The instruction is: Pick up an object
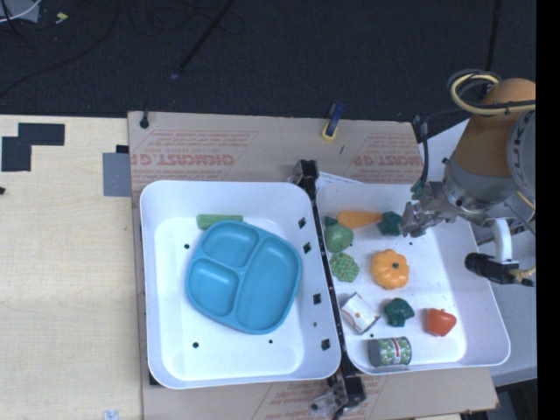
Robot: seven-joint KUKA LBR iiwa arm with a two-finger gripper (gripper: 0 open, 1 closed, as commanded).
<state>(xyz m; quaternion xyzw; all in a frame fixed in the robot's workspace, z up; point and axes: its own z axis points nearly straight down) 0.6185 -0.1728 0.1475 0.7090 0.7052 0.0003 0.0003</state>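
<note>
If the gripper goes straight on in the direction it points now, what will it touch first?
Probably the small dark green broccoli-like toy: the gripper points toward the view's left, and this toy lies just ahead, by the orange carrot-shaped toy. Height is unclear, so it might pass above.

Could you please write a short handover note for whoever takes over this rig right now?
Gripper: low over the upper part of the right bin, next to a dark green toy. Whether its fingers are open or shut cannot be told, and no object shows between them.
Right bin contents: orange carrot, two green vegetables, orange pumpkin, small white carton, dark green piece, red pepper, tin can.
Left bin: blue divided plate, with a green item behind it.
Done: nothing visibly lifted.
Left: grasp and raise one object.
</note>
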